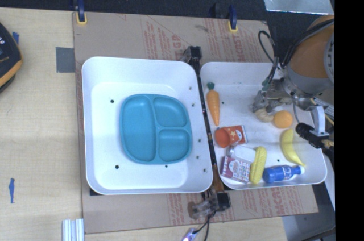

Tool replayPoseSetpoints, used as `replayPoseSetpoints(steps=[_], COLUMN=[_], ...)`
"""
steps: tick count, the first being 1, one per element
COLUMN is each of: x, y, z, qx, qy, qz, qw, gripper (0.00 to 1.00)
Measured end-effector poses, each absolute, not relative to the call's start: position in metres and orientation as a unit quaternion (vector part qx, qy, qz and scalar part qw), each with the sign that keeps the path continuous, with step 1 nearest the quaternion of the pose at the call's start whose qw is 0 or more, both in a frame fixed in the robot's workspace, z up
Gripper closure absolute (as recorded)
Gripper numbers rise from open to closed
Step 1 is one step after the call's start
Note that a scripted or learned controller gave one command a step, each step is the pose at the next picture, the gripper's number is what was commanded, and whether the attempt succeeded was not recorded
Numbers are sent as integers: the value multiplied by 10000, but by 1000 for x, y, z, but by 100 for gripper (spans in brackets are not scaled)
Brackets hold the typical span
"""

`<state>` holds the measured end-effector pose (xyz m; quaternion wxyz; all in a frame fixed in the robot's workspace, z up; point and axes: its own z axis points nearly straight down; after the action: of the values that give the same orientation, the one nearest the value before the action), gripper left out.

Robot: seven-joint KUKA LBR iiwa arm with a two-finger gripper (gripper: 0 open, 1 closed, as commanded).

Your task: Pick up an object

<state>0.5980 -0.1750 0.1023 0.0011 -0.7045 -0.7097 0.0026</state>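
From my remote seat I see the arm (311, 61) as a rounded grey body with a broad orange band above the wrist. Black cables (272, 46) loop along its side. The gripper (268, 102) is a pale grey metal assembly with small dark fittings.

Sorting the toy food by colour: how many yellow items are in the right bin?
2: a corn cob near the front edge, beside the blue bottle, and a banana just right of it. The arm may hide more.

text: none readable | cardboard sheet (170, 41): faint red print, perhaps lettering, too blurred | red packets (234, 169): illegible
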Motion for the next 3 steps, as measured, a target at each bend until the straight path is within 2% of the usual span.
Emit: replayPoseSetpoints(steps=[1, 2, 3], x=[553, 622, 567], y=[-185, -152, -158], z=[157, 149, 161], qx=[-7057, -7053, -7055], qy=[-7085, -7089, -7087], qz=[13, 10, 19], qw=[13, 9, 11], gripper=[100, 100, 100])
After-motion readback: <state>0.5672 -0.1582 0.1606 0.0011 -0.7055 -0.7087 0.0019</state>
